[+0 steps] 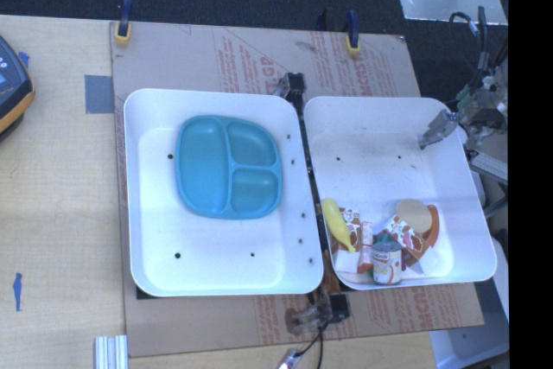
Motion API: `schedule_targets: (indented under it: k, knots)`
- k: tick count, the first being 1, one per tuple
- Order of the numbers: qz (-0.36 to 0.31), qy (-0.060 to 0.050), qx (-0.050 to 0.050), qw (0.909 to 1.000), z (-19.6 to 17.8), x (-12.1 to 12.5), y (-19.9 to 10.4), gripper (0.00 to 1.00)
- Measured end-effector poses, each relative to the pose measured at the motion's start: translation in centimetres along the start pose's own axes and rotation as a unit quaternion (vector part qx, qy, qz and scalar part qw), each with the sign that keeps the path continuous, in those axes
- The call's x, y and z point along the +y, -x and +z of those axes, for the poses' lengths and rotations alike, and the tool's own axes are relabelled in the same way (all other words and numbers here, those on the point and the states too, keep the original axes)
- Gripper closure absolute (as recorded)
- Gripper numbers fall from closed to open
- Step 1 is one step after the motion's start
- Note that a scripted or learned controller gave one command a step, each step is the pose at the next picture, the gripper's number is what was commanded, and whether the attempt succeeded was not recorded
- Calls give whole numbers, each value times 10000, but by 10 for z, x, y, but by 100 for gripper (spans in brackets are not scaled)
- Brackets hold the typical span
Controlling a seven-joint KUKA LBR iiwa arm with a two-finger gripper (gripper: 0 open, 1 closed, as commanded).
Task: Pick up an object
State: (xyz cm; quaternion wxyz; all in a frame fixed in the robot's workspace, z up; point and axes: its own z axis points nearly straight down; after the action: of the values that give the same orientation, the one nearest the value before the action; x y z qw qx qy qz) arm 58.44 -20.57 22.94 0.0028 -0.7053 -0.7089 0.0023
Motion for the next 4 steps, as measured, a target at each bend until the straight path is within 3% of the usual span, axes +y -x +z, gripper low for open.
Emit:
schedule_targets:
  k: [1, 2, 3, 4]
  knots:
    - [1, -11, 3, 10000, 118, -35, 6, 0]
    - [8, 8, 8, 10000, 140, 72, 5, 0]
    - [11, 7, 7, 10000, 62, 16, 6, 0]
    - [1, -1, 1, 10000, 141, -44, 6, 0]
